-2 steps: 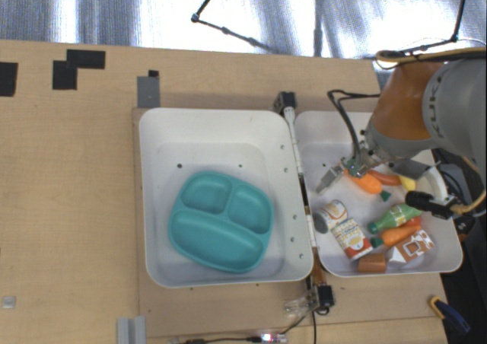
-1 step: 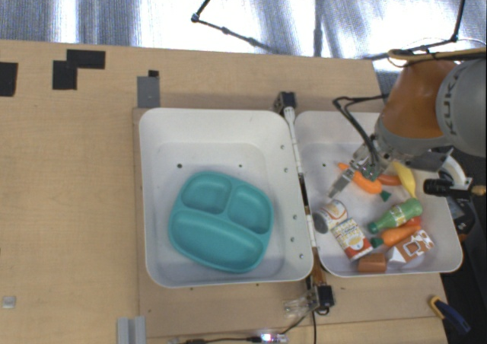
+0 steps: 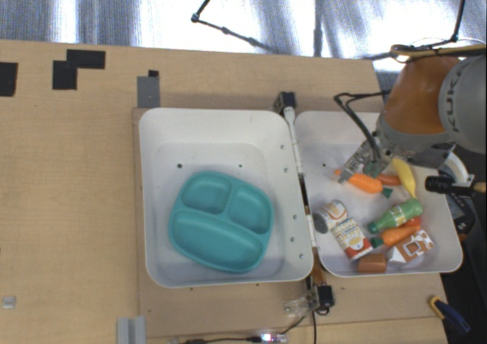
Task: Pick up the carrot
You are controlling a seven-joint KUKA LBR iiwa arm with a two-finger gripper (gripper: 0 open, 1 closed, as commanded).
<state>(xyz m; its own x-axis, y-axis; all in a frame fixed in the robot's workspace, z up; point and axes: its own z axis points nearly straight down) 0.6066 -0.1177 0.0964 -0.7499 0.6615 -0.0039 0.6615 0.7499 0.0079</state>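
My fingers (image 3: 364, 164) hang just above the carrot (image 3: 364, 182); whether they're apart I cannot tell. It lies at six o'clock, long axis nine-to-three.

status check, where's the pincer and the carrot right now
Pincer low in right bin, on the carrot's left end. Grip unconfirmed. Banana and green bottle crowd close by.
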